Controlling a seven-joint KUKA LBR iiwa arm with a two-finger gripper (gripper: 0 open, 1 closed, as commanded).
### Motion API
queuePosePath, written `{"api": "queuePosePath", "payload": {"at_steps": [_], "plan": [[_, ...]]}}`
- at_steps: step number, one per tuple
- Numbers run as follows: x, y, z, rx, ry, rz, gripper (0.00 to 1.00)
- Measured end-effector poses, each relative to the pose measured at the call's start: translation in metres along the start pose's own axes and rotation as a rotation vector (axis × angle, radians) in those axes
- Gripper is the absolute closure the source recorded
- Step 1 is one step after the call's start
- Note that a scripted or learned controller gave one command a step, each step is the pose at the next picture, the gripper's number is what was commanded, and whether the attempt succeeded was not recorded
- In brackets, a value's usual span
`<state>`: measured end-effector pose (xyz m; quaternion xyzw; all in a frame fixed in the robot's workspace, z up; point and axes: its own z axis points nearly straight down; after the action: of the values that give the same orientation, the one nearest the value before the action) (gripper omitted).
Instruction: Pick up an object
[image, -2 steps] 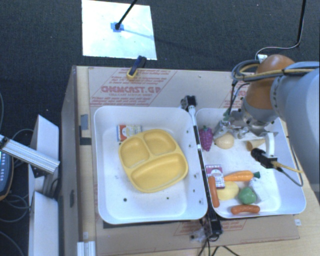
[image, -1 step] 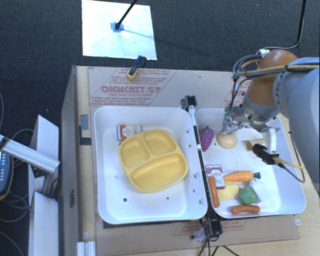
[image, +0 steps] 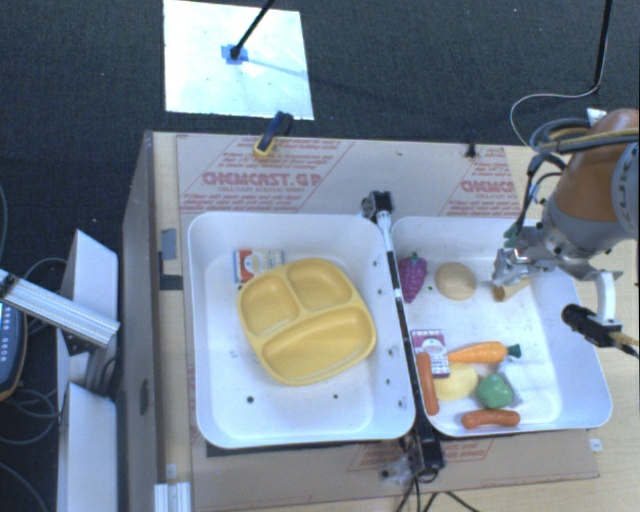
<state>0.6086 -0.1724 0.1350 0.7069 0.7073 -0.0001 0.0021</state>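
1. While the arm is reaching in over the tabletop's right edge, the claw is hanging low over the right bin, near its far edge.
2. Whether it is apart or together, I cannot tell.
3. A beige potato is lying just beside it, near purple grapes.

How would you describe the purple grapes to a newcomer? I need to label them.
Look in the right bin, at its upper left corner beside the divider. The purple grapes lie there, left of a beige round item. Nothing else is purple.
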Motion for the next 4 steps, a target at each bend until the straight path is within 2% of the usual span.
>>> {"api": "queuePosePath", "payload": {"at_steps": [1, 2, 3, 4], "plan": [[-0.036, -0.044, -0.037, 0.0, 0.0, 0.0, 1.0], [0.053, -0.082, 0.039, 0.005, 0.005, -0.003, 1.0], [0.015, -0.122, -0.017, 0.0, 0.001, 0.001, 1.0], [0.016, -0.122, -0.016, 0.0, 0.003, 0.0, 0.0]]}}
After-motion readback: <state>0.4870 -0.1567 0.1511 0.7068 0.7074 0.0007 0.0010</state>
